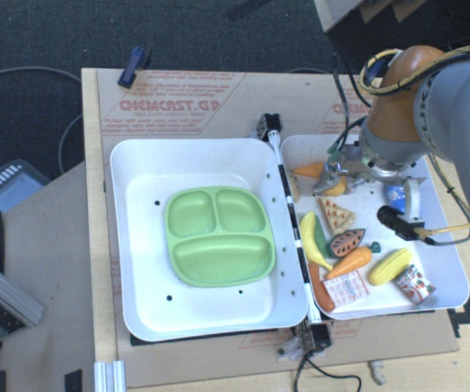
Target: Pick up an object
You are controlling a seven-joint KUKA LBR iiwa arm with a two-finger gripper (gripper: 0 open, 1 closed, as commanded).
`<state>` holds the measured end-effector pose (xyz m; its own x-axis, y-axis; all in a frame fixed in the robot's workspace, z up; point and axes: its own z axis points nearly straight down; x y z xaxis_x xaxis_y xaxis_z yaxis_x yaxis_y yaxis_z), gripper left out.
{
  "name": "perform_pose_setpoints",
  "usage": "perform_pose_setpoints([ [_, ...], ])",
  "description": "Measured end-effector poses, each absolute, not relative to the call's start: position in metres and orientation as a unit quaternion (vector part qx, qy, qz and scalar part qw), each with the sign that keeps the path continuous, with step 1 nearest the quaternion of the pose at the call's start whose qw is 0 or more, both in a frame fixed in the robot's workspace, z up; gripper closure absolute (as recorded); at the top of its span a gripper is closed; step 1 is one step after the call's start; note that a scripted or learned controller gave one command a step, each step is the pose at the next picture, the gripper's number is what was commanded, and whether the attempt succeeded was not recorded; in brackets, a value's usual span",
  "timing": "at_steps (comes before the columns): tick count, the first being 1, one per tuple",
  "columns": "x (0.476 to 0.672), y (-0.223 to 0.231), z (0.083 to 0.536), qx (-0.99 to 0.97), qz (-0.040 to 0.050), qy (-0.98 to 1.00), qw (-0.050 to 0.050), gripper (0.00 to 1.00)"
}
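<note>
Gripper (333, 178) low in the right bin (455, 280), right over a yellow piece (334, 188) at its tip; whether it grips is impossible to tell. Pizza slice (336, 216) just below it, carrot (350, 261) and corn (389, 266) further below, plate (219, 237) well left.

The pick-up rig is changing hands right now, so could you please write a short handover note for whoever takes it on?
Gripper: low over the far end of the right bin, above a small yellow-orange piece; I cannot tell how the jaws stand or whether anything is gripped.
Things: the right bin holds the toy food: banana, pizza slice, carrot, corn cob, a small red-and-white carton. The left bin holds a green divided plate.
Done: the arm has reached the toys.
Left: nothing is visibly lifted; the pick remains to be made.
</note>
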<state>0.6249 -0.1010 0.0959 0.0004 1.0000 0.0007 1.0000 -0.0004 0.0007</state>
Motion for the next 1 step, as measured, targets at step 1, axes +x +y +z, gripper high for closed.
perform_pose_setpoints([
  [1, 0.5637, -0.0164, 0.2132, -0.706, -0.0011, -0.708, 0.0, 1.0],
])
